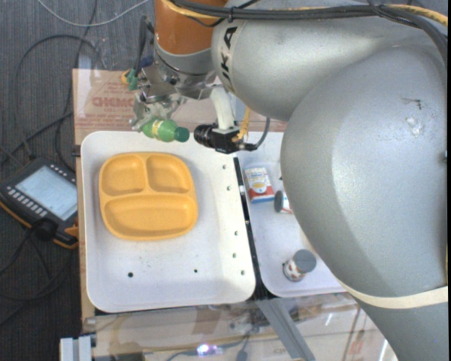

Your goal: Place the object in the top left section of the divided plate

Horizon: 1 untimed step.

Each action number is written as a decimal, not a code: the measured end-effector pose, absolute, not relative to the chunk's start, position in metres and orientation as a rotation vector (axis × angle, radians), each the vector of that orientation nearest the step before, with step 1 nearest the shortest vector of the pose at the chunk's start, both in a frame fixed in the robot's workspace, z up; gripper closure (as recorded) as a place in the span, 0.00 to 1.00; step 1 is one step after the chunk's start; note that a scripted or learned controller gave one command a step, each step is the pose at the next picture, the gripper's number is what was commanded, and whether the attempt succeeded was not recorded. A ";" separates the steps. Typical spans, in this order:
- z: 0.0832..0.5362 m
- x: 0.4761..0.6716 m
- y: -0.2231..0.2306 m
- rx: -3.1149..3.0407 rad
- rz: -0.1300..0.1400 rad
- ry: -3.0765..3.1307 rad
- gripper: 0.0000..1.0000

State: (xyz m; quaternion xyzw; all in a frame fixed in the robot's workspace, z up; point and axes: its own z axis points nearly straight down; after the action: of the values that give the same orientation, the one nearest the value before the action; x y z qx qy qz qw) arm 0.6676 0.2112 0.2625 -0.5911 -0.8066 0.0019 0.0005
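Claw (152,115) low over the far edge of the left bin (210,277), closed, as far as the crowded view allows, on a small green bottle (164,131) lying sideways between the fingers. Bottle just beyond the yellow divided plate (146,195), near its top sections, not inside any. In the right bin (274,258): a small carton (258,183) and a grey-capped jar (298,265).

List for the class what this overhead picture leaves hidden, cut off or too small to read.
- Right bin: mostly covered by the grey arm.
- Small box: label print too small to read.
- Gripper: its hold on the green bottle is unclear, blocked by the wrist.
- Handheld controller: screen content too small.
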 end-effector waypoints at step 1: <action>0.215 0.639 0.224 -1.934 0.010 -2.474 1.00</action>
State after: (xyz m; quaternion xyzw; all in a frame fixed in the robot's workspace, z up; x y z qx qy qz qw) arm 0.6392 0.2242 0.2146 -0.6158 -0.7879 0.0033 0.0005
